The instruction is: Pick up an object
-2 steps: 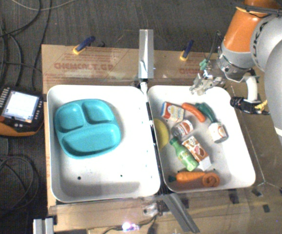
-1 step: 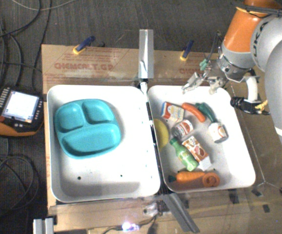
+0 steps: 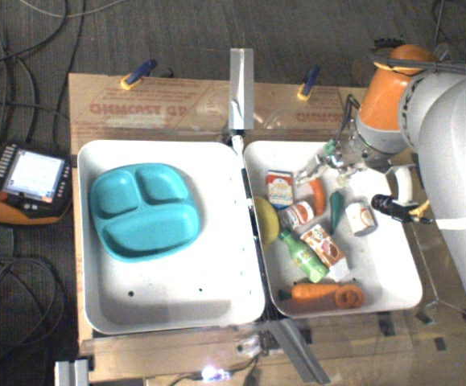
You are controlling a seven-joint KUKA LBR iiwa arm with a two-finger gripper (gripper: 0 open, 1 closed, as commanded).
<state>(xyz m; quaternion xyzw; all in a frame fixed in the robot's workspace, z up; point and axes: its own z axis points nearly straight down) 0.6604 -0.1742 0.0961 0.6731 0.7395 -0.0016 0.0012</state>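
Note:
My gripper (image 3: pixel 326 161) hangs over the far part of the right bin (image 3: pixel 410 284), below the arm's orange band (image 3: pixel 384 103). Just under and in front of it lie a small carrot (image 3: pixel 318 193), a red and white box (image 3: pixel 279 188) and a dark green pod-shaped toy (image 3: pixel 336 207). Further forward are a small red-labelled can (image 3: pixel 299 214), a yellow fruit (image 3: pixel 266 219), a green bottle (image 3: pixel 303 256), a red packet (image 3: pixel 323 245), a white cup (image 3: pixel 361 218) and a long carrot (image 3: pixel 319 293) beside an orange ring (image 3: pixel 349 297).
The left bin (image 3: pixel 120 296) holds a teal divided plate (image 3: pixel 144 210). A metal post (image 3: pixel 241 87) stands behind the wall between the bins. An orange-edged handheld screen (image 3: pixel 27 182) lies on the floor at the left. The grey arm (image 3: pixel 450 159) overhangs the right bin's right side.

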